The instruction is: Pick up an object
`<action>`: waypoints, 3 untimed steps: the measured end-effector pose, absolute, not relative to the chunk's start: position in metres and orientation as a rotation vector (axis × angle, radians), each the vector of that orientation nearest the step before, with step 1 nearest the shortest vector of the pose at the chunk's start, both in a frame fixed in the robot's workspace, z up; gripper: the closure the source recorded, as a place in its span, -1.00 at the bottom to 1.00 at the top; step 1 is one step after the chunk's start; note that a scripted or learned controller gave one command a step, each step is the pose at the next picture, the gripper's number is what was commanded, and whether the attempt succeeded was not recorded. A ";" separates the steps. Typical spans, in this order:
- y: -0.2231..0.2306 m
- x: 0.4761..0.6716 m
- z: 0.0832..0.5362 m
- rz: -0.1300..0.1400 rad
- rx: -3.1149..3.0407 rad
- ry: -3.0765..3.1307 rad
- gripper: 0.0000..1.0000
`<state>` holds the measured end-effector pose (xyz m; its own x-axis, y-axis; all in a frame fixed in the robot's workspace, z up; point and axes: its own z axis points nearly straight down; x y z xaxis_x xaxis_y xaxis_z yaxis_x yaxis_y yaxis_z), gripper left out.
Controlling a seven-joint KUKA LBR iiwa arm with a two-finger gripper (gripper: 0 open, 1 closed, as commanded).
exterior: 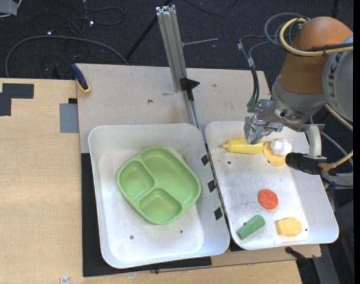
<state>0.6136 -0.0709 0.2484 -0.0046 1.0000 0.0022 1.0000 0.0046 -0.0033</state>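
Two shallow white bins (109, 158) sit side by side on a pale wooden bench. One green divided plate (158, 184), smooth plastic with three compartments, lies in the left bin. The right bin holds five items: a yellow squeeze bottle (245, 147), a yellow ladle (276, 157), a round orange-red ball (267, 199), a green cylinder (251, 226) and a yellow block (289, 226). The gripper (258, 130) hangs over the bottle near the far rim; whether it grasps anything is unclear.

Matt green plastic tray (159, 185); pale wood-grain benchtop (32, 182); scuffed white bins (109, 241)
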 end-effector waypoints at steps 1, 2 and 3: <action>-0.027 0.593 0.245 0.003 -2.213 -2.223 1.00; 0.025 0.576 0.247 0.003 -2.212 -2.224 1.00; 0.073 0.576 0.237 0.006 -2.213 -2.223 1.00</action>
